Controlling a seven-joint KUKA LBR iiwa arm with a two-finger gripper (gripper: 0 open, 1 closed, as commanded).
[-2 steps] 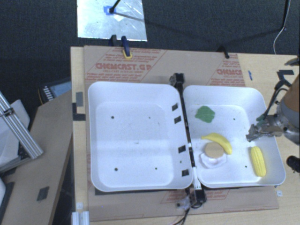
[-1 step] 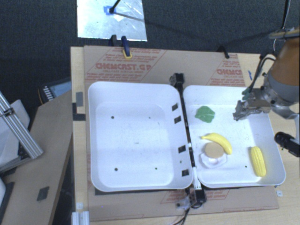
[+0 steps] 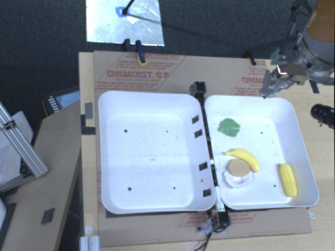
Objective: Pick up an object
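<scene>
Banana (image 3: 243,158), corn cob (image 3: 288,179), green leaf (image 3: 229,127), tan disc (image 3: 237,168) — all lying in right bin (image 3: 301,135).

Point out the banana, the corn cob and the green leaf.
banana (image 3: 244,157), camera view, middle of its curved body.
corn cob (image 3: 288,180), camera view, middle of the cob.
green leaf (image 3: 229,127), camera view, centre of the leaf.
</scene>
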